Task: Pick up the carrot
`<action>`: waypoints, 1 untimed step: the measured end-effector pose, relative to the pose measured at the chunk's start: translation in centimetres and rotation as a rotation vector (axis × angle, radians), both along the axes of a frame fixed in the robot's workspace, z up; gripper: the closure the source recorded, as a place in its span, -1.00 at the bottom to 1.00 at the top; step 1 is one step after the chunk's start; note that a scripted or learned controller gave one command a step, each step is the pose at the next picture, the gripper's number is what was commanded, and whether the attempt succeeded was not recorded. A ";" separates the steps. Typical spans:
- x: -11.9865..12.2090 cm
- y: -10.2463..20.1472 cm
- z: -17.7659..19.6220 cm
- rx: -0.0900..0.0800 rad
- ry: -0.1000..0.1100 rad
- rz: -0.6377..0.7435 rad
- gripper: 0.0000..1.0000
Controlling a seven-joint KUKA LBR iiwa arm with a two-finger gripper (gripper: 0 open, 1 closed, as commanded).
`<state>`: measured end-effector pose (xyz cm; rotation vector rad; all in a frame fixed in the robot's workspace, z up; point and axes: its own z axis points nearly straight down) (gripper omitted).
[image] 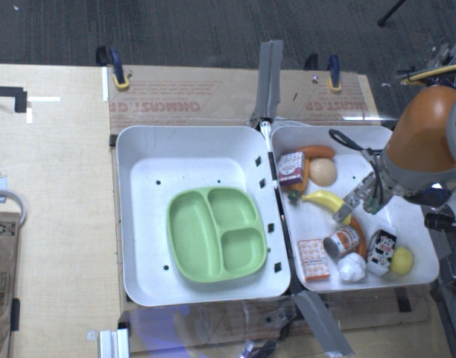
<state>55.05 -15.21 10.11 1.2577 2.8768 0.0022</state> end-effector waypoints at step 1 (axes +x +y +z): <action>6.6 -2.6 3.9 -0.002 -0.001 -0.031 1.00</action>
